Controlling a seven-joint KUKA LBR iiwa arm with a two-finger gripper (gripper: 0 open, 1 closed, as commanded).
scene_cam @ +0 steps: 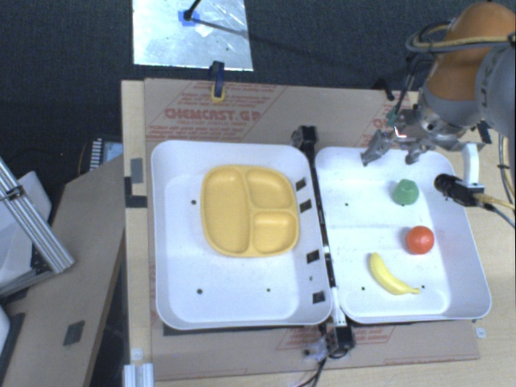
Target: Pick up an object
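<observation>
The right bin (355, 216) holds three things: a green fruit-like object (405, 191) near the back, a red-orange tomato-like ball (419, 239) below it, and a yellow banana (392, 276) toward the front. My gripper (393, 153) hangs over the back edge of the right bin, up and left of the green object, apart from it. Its two fingers are spread, with nothing between them.
The left bin (173, 280) carries a yellow divided plate (248, 210) in its middle. A black divider (316, 216) runs between the two bins. Both bins rest on a cardboard sheet (226, 111). A shiny foil square (192, 22) lies behind the bench.
</observation>
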